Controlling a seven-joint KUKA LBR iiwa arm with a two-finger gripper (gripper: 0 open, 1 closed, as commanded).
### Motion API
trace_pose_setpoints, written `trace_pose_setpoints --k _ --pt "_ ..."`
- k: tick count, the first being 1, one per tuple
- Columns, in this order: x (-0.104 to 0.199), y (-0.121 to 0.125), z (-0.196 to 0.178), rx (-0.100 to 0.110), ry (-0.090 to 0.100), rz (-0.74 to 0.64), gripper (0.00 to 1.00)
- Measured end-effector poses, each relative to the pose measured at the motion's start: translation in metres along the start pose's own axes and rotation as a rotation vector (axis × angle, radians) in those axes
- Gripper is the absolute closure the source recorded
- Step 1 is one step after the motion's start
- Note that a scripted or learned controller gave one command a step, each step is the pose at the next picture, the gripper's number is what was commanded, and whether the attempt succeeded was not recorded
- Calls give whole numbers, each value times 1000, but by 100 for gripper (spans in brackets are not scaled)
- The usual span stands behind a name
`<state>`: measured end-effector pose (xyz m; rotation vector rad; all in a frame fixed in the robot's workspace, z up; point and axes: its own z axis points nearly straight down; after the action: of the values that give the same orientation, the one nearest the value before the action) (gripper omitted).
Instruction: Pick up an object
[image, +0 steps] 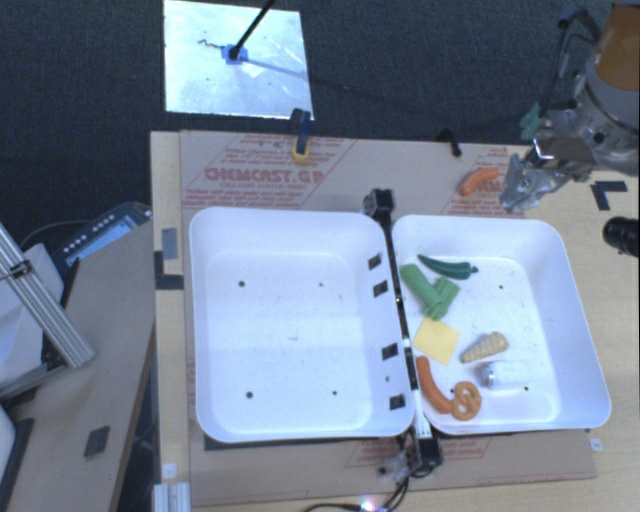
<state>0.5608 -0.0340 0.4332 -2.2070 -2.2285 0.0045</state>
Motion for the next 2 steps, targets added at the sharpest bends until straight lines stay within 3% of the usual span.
trace_pose_setpoints --k 1,2 --pt "23 62 -16 -13 -2 2 100" --pt "10 109 -23 -11 -3 8 100"
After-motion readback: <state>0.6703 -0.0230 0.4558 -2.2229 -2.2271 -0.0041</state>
